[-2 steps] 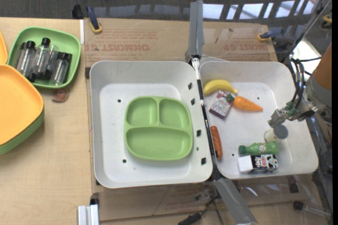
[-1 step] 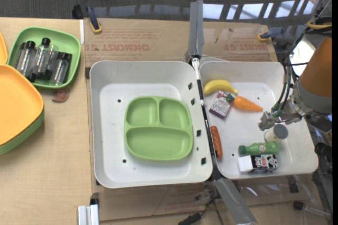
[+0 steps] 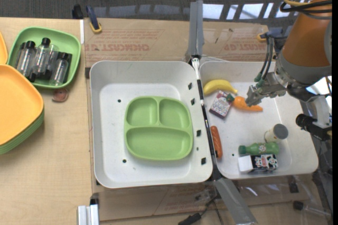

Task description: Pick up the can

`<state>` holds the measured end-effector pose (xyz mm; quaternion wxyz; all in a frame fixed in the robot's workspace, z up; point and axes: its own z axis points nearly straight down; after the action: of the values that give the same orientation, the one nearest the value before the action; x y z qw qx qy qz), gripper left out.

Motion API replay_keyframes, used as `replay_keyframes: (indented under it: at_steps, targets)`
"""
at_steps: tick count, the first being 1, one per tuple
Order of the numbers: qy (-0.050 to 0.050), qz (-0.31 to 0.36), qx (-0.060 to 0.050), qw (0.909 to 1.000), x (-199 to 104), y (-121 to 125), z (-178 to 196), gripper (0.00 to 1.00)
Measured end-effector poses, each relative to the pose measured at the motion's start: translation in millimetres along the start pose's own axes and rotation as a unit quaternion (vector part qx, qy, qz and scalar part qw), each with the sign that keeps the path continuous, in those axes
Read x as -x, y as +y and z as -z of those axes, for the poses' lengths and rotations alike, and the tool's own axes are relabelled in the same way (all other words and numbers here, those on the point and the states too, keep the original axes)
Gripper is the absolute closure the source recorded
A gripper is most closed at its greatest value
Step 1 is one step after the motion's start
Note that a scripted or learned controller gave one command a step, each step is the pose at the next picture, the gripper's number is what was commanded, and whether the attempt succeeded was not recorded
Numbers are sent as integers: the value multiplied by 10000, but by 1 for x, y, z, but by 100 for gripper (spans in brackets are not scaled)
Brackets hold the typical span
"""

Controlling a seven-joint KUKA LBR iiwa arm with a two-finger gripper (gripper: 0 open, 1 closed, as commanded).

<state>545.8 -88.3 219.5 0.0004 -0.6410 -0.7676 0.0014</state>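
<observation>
The can (image 3: 275,133) is small and beige with a silver end. It sits in the right bin (image 3: 296,166) near its right wall, just above a green bottle (image 3: 258,149). My gripper (image 3: 254,96) hangs over the upper middle of that bin, right at an orange carrot (image 3: 247,104). It is up and to the left of the can, well apart from it. Nothing is visibly held.
The right bin also holds a banana (image 3: 219,85), a small red-and-white carton (image 3: 221,104), a sausage (image 3: 216,141) by the left wall and a black-and-white carton (image 3: 259,163). A green divided plate (image 3: 158,129) lies in the left bin (image 3: 105,113). Orange plates and a green tray of bottles sit off to the left.
</observation>
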Motion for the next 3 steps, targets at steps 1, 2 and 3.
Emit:
replay_keyframes:
  at_steps: [1, 2, 3]
  targets:
    - [-3, -15, 4, 10000, 56, -5, 5, 100]
    - [5, -224, -5, 9997, -10, -11, -19, 100]
    - [0, -635, 4, 9980, 29, -48, 5, 100]
